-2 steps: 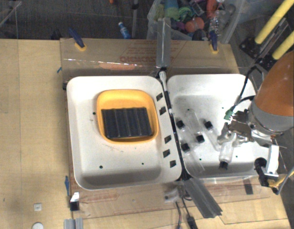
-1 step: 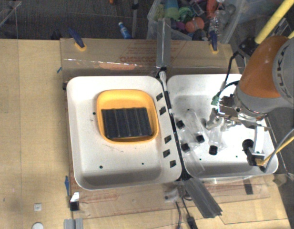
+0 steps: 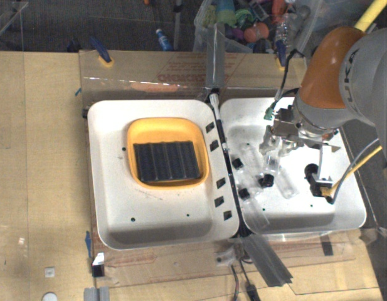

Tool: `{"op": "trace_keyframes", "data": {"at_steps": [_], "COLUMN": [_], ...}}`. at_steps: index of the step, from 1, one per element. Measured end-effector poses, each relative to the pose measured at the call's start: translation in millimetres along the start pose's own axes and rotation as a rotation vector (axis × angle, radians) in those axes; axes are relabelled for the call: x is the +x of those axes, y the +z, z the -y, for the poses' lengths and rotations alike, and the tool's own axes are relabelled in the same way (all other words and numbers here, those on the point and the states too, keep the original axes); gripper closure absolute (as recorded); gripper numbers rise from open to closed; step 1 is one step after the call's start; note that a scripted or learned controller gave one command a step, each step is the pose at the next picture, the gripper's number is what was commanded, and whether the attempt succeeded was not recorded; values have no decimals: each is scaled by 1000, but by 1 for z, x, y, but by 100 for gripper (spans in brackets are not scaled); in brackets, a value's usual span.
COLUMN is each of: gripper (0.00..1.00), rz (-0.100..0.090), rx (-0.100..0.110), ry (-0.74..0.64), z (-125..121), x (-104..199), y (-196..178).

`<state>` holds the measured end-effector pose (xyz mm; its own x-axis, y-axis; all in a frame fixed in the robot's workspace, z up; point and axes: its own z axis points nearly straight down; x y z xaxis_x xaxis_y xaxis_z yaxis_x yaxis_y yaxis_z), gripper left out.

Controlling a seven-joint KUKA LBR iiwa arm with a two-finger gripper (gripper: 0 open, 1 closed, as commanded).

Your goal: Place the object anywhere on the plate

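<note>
Gripper (image 3: 273, 158) low over right bin (image 3: 344, 215), right of centre frame; whether clenched or released cannot tell. Clear object (image 3: 287, 187) lies on bin floor just below it, apart from plate. Small black pieces (image 3: 265, 180) nearby; black fitting (image 3: 313, 175) to right. Orange plate (image 3: 165, 129) with dark ridged insert (image 3: 166, 160) sits in left bin (image 3: 111, 221), centre-left frame. Divider (image 3: 221, 162) with black clips between bins.
</note>
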<state>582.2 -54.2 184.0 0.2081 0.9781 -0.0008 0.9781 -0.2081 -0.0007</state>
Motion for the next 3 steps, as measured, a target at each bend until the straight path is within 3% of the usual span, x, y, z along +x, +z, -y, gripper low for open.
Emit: {"op": "trace_keyframes", "data": {"at_steps": [1,2,3], "gripper": [100,0,0], "rz": [0,0,0], "rx": [1,1,-3], "ry": [10,9,-153], "z": [-48,-47,-90], "x": [26,27,-21], "y": [0,0,-26]}}
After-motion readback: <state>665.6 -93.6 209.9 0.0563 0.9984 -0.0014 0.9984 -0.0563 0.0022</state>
